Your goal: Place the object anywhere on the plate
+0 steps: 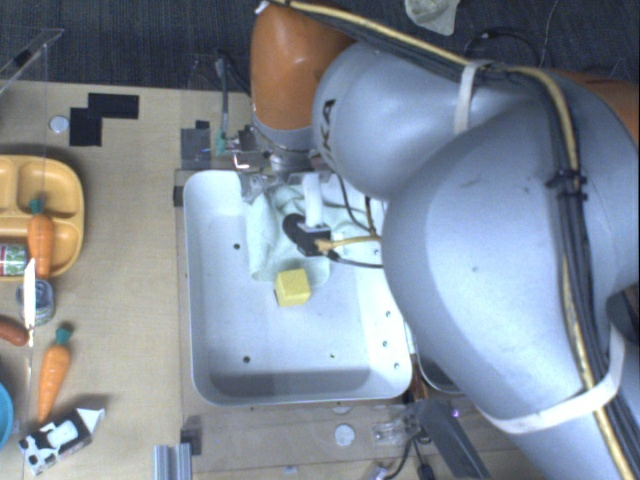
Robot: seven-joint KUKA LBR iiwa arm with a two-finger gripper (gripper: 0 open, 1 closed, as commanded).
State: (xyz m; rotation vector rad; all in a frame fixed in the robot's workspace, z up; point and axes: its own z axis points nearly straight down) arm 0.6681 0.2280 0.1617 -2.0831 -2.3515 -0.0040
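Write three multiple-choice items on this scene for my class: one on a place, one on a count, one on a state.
1. Where is the yellow block?
A in the white bin; B on the carpet; C inside a cup.
2. How many carrots can be seen?
A one; B two; C four.
3. How does the yellow block sit?
A resting on the bin's floor; B stacked on another block; C wrapped in cloth.

Answers:
1 A: the bin's walls surround it.
2 B: the upper carrot lies on the yellow tray, and the lower carrot lies on the bench.
3 A: only white floor shows around it.
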